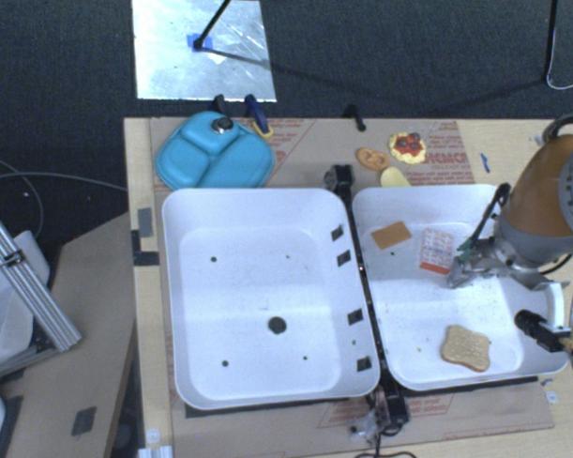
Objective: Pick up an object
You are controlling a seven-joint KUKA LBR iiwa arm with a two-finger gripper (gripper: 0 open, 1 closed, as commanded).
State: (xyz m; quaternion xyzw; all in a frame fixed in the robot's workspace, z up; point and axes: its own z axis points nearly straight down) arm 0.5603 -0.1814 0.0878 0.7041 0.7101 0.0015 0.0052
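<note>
The right bin (514,305) holds three objects. A flat tan-orange square (391,235) lies near its far left. A small white packet with red print (436,249) sits right of it. A piece of toast (466,348) lies near the front. My gripper (462,270) is low over the bin floor, just right of and below the packet, with the arm coming in from the right edge. Nothing shows between its fingers.
The left bin (260,290) has a small dark disc (277,325) at its middle. Behind the bins on the bench sit a blue divided plate (214,153), toy food pieces (394,157) and a metal sheet (203,46).
</note>
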